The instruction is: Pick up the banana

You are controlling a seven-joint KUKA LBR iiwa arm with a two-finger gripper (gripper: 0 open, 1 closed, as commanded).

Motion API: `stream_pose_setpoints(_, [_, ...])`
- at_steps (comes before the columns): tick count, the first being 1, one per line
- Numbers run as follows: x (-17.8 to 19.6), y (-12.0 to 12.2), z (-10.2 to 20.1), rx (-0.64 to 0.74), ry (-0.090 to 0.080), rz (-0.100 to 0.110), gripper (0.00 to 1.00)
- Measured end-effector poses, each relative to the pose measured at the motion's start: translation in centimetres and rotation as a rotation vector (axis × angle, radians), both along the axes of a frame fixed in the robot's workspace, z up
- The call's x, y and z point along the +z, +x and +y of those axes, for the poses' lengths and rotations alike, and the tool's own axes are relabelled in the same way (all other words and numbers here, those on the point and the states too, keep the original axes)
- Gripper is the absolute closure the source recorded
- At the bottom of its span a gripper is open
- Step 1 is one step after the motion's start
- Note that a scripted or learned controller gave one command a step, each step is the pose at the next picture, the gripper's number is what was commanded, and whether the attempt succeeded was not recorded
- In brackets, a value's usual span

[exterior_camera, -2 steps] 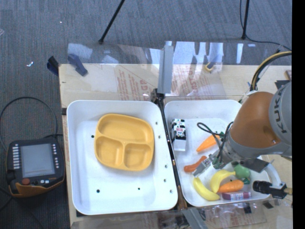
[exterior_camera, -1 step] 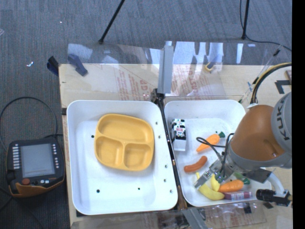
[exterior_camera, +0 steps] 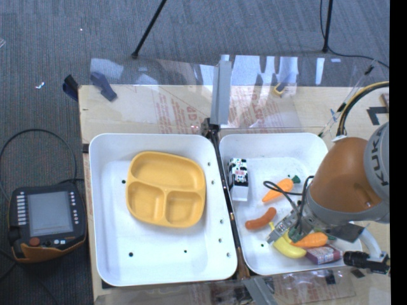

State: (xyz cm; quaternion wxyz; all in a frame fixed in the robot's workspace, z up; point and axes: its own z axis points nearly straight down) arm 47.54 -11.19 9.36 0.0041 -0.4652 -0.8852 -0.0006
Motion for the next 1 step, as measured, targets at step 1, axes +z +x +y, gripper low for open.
stream_pose_setpoints(1, [9.25,2.27,3.45,-0.069,-0.005,-0.004,1.00])
